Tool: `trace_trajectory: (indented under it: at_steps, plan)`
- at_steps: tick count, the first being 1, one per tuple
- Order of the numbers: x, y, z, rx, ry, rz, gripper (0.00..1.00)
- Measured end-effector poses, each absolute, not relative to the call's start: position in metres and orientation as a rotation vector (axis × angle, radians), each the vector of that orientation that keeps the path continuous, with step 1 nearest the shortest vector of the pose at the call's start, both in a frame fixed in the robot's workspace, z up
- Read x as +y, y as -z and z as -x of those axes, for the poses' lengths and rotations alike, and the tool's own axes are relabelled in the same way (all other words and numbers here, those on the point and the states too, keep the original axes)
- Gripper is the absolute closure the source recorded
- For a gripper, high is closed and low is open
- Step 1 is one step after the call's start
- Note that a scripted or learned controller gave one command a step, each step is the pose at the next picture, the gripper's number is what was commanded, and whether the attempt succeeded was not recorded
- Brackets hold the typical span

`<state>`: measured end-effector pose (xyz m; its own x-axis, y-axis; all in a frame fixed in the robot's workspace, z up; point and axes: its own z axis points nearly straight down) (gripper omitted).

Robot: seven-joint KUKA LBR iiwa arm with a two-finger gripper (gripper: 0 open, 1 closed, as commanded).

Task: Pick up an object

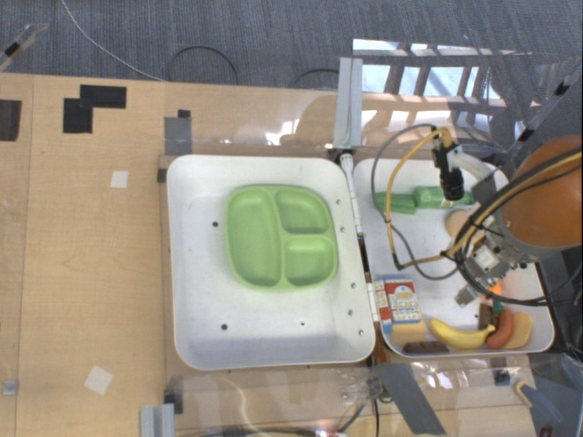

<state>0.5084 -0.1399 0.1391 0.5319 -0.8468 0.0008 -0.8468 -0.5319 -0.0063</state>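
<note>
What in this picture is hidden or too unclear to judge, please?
- End effector: in the camera view, the arm's orange band and cables cover it, so its state cannot be judged.
- Right bin: its far right part lies under the arm.
- Green object: partly behind a black cable part; type unclear.
- Small carton: its print is too small to read.
- Item beside the banana: partly overlapped, identity unclear.

Count: two white bins, left bin (196, 335) and right bin (419, 244). One green divided plate (278, 237). One banana (460, 335). One small carton (402, 301). One green bottle (421, 199). One brown bar (421, 347). One orange-brown item (517, 329), kind unclear.
</note>
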Motion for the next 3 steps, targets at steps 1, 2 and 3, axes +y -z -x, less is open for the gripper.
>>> trace_trajectory:
  at_steps: [1, 2, 3]
  plan:
    - [-0.196, -0.200, -0.500, 1.102, 0.009, 2.941, 1.00]
    - [-0.181, -0.091, -0.560, 1.089, 0.026, 2.946, 1.00]
    - [-0.193, -0.090, -0.501, 0.792, 0.025, 3.037, 1.00]
